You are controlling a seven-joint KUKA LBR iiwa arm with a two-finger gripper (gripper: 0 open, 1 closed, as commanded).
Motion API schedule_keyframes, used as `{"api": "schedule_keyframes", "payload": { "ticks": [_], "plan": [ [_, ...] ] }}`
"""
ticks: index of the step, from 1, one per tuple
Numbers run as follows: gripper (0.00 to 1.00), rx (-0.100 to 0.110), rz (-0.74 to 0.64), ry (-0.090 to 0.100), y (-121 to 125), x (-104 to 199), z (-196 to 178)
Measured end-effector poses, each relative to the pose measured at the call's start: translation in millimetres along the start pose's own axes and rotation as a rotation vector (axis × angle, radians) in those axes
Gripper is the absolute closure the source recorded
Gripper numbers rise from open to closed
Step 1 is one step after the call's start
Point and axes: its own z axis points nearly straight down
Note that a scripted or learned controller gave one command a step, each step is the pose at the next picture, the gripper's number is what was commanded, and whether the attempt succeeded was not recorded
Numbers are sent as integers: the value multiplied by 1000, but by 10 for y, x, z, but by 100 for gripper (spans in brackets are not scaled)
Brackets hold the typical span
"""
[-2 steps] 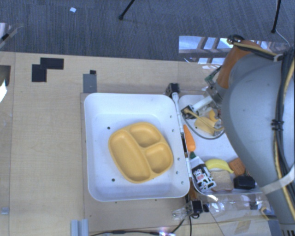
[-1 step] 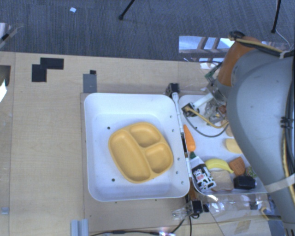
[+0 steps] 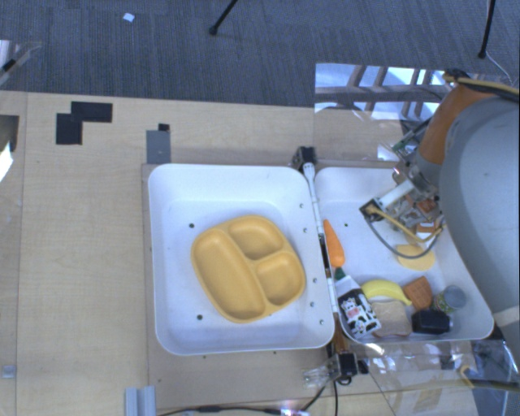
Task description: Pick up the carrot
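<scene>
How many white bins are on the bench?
2. The left bin holds a yellow divided plate. The right bin sits beside it, with the carrot along its left wall, a banana and other small things near its front.

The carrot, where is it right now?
The carrot lies in the right bin, along its left wall beside the divider, just above the banana and left of the tool.

I see a light wood bench [image 3: 81,268] with black tape marks [image 3: 81,120] near its far left. Beyond it lies dark grey carpet [image 3: 268,41], with 2 thin black stand legs [image 3: 225,18] crossing it.
</scene>
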Motion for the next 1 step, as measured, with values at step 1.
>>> {"api": "schedule_keyframes", "payload": {
  "ticks": [1],
  "plan": [
    [100,-1,215,8,-716,-94,-23]
  ]
}}
